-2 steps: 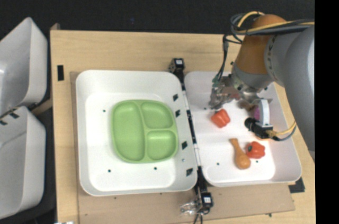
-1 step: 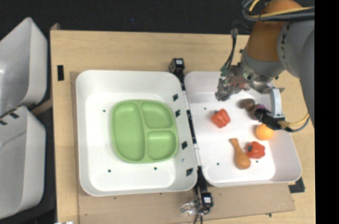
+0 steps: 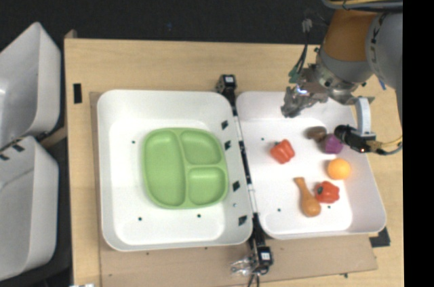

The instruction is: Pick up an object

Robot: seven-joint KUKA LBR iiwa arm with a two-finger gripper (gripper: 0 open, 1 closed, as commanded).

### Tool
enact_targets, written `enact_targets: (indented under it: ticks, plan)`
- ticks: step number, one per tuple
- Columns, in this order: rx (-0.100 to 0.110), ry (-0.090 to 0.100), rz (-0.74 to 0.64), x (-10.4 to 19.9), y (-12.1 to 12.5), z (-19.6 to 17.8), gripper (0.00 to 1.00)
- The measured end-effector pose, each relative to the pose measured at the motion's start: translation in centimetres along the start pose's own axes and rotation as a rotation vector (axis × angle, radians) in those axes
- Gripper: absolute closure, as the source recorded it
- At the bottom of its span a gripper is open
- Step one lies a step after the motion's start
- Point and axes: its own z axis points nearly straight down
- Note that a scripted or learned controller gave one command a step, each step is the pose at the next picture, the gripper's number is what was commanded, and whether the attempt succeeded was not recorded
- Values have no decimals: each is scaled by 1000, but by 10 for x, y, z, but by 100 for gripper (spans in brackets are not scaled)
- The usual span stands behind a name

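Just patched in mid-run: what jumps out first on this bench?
The green divided plate sits alone in the left bin. Toy foods cluster in the right bin: a red pepper, an orange ball and a purple piece. The gripper hangs over that bin's far edge.

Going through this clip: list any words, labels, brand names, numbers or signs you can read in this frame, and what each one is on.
None can be read.
The green divided plate, both white bins and the toy foods, such as the red pepper and the orange, carry no visible print.
The arm's orange band and the hand show no legible marking; any there is too small or blurred.
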Motion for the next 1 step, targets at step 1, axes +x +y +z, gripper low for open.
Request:
enact_targets:
  ticks: [1]
  plan:
    - [2,0,-1,-1,1,-31,100]
